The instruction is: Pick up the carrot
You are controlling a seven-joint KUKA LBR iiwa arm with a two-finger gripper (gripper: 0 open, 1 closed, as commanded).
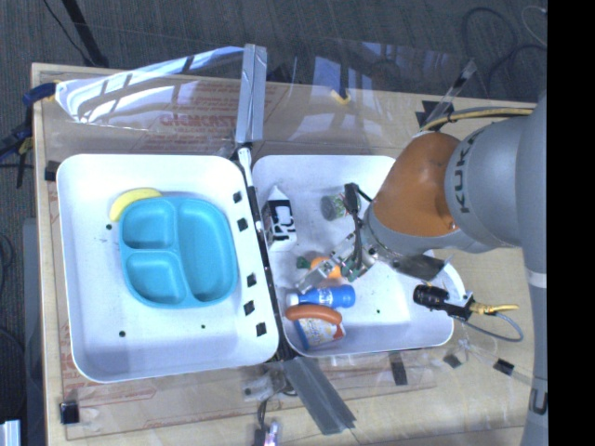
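Two shallow white bins side by side on the bench: left bin with a blue divided tray and a yellow item at the tray's upper-left edge; right bin with the clutter. Grey arm, orange-banded, reaching in from the right, gripper low among the objects near the right bin's middle. Carrot, taken to be the small orange piece just left of the gripper tip, on the bin floor above a blue-and-white bottle. Below the bottle, an orange-red sausage-like item; further up, a black-and-white box and a small grey-green object. Jaw state not discernible at this scale: cannot tell whether apart or together. Approach judged complete or nearly so; no visible hold on the carrot; closing, lifting and clearing the bin presumably outstanding.
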